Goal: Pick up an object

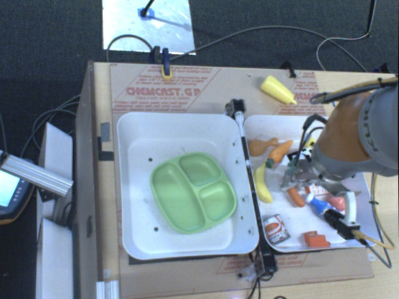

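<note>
My gripper (293, 178) hangs low over the middle of the right bin (262, 124), under the grey arm with its orange band (340, 132). Just left of it lies a yellow banana (263, 185). A small red-orange piece (296, 197) lies right below it, beside a blue and white tube (319, 204). Two orange carrot-like pieces (269, 147) rest toward the bin's far left corner. A small can (276, 228) and an orange block (315, 239) sit near the front edge. The arm hides the bin's right part.
The left bin (134, 167) holds a green divided plate (193, 192). A yellow object (277, 90) lies on the bench behind the right bin. A black bar (249, 167) runs between the bins. Cables trail across the back of the bench.
</note>
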